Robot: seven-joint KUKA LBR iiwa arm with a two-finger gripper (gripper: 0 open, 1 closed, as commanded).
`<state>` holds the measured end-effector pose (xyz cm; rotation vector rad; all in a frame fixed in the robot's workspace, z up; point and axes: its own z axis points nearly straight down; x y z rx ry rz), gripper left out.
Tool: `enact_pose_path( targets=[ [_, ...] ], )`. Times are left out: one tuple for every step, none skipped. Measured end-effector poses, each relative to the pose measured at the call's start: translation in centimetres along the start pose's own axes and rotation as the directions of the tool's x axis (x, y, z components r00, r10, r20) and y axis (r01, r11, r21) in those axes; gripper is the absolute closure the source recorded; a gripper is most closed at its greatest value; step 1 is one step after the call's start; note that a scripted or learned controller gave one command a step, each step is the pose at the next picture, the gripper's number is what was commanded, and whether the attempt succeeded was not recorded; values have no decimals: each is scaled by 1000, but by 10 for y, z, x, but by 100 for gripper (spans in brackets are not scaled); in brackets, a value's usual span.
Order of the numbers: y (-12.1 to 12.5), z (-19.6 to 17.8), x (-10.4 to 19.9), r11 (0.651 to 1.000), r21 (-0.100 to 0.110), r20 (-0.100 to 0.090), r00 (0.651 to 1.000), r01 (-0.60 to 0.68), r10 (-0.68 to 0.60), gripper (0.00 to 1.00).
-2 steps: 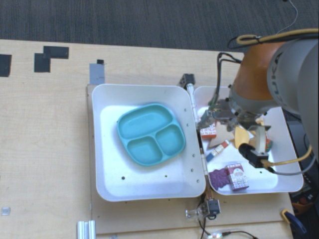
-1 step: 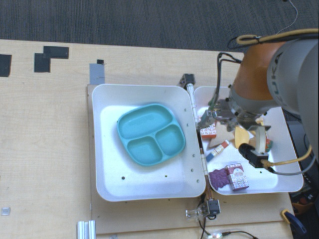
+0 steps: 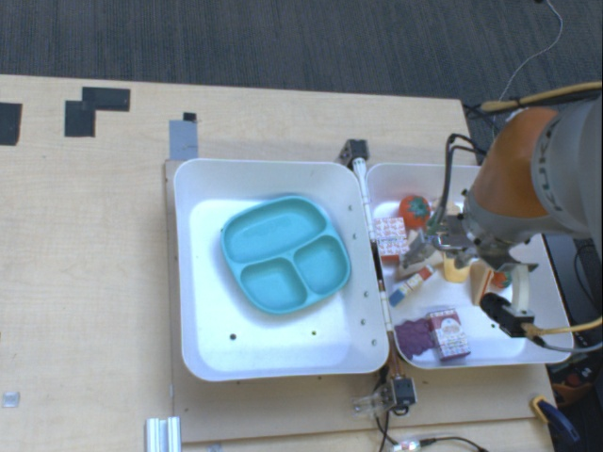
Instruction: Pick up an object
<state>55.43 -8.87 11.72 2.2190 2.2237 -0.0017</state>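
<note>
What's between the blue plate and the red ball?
In the camera view, the ridge where the two white bins meet and a small red-and-white packet lie between the blue plate and the red ball.

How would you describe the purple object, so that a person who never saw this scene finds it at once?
Look at the right bin, the one under the grey and orange arm. Near its front edge, close to the wall shared with the left bin, lies the purple object, soft and crumpled. It touches a small red and white box; nothing else there is purple.
</note>
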Motion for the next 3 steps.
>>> enact_pose_path(
  targets=[
    [-65, 30, 6, 1000, -9, 0, 1000, -1, 1, 0],
    [-63, 19, 6, 1000, -15, 0, 1000, 0, 0, 100],
    [-66, -68, 71, 1000, -4, -2, 1000, 3, -3, 100]
  ],
)
